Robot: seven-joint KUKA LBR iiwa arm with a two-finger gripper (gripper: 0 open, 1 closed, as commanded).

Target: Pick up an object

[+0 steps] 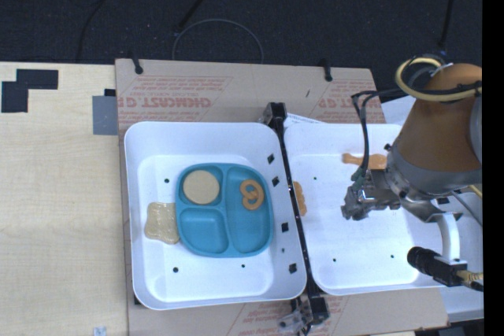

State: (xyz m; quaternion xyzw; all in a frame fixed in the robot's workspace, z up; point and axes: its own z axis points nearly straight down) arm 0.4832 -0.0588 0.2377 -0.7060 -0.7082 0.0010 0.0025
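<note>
My jaws [356, 204] hang over the right bin [339, 271], in the right half of the frame; from this slant I cannot tell how they are set or whether anything is between them. Just above them, near the bin's upper edge, an orange piece [354, 159] lies on the white floor, partly behind my wrist. A small tan piece [300, 199] sits at the bin's left wall, by the black divider.

In the left bin [150, 279], centre-left of the frame, a blue tray [224, 236] holds a round cracker [200, 186] in its upper-left compartment and a pretzel [251, 194] in its upper-right one. A pale biscuit [161, 223] lies touching the tray's left edge. Both bins rest on the table [55, 193].
</note>
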